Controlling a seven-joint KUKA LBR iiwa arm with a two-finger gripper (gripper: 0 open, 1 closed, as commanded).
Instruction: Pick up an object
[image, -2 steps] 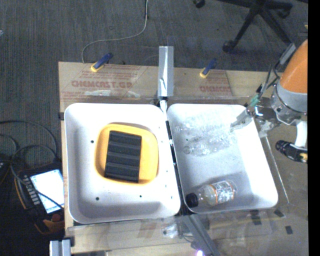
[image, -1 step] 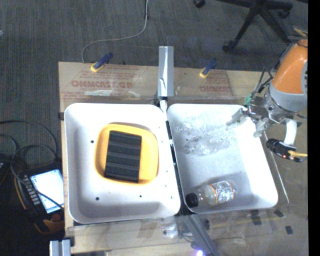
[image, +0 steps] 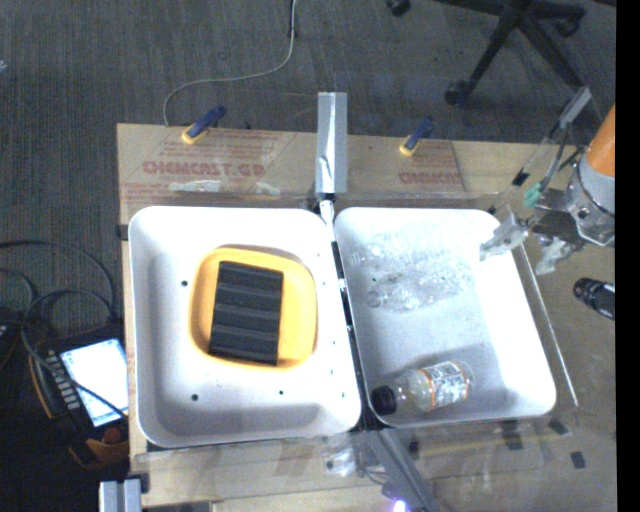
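Clear plastic bottle with dark cap and orange label (image: 423, 388) lying at the near edge of the right white bin (image: 520, 330), long axis roughly 8-to-2 o'clock, well apart toward 7 o'clock from the grey gripper (image: 527, 243) at the bin's far-right rim; jaws' state impossible to tell.

Grey metal arm (image: 590, 205) with a bright orange band (image: 606, 150) near the top. Thin dark cables and a small green bit down its side. Pale silver gripper (image: 522, 243) with two short shiny fingers (image: 499, 240).
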